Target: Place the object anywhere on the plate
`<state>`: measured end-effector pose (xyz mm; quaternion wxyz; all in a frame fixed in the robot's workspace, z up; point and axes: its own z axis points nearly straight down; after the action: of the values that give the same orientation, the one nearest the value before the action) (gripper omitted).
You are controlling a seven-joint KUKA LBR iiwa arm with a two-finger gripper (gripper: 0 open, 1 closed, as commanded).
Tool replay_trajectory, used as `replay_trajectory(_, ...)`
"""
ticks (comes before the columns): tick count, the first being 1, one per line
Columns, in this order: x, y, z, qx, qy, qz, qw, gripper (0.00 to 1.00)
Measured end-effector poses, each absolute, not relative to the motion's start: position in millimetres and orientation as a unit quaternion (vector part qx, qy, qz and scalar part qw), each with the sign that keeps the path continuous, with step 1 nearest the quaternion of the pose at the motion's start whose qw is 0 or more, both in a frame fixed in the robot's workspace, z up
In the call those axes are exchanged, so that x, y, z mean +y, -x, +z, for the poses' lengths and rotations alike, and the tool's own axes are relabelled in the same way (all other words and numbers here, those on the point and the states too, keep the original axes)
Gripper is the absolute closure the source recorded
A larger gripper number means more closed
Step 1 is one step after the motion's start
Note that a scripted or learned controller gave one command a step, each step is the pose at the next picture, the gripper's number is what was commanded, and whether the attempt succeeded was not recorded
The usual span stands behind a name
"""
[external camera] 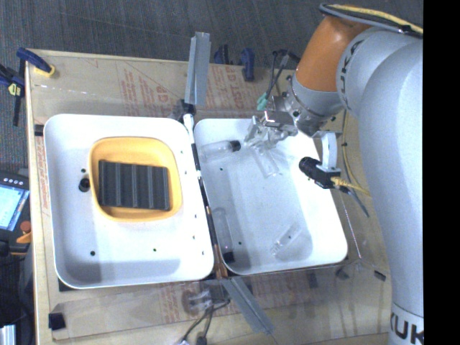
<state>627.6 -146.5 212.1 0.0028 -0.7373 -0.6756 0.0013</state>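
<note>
- The dark ribbed block [135, 185] lies flat on the yellow plate [133, 149] in the left bin [61, 243]. Its long axis runs left to right across the view, barely tilted, with its ribs crossing it top to bottom.
- The plate's rim shows all around the block, wider at the top than at the bottom.
- Over to the arm [381, 121]: it comes in from the right, with the orange band high up and the wrist bent down over the top edge of the right bin [323, 250].
- The tool [267, 141] hangs over that bin's upper part, well apart from the plate, and I cannot tell whether it is spread or pressed together (it is see-through against white).
- Just left of the tool lies a small clear piece with a dark tip [228, 146]. Another clear piece [287, 240] rests near the bin's lower right corner.
- Both bins sit on a wooden counter [108, 85] with red printing, and blue clamps [33, 60] grip its far edge.
- The floor [108, 13] around it is dark grey, and a small lit screen [10, 205] sits at the left edge.
</note>
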Motion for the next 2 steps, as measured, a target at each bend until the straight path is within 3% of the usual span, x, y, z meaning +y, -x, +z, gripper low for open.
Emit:
replay_trajectory(1,-62.6,-632.5,191.4,-0.769,0.639,0.0012,0.002,1.0)
replay_trajectory(2,-14.9,-623.6,190.7,-0.829,0.559,0.0017,0.002,1.0)
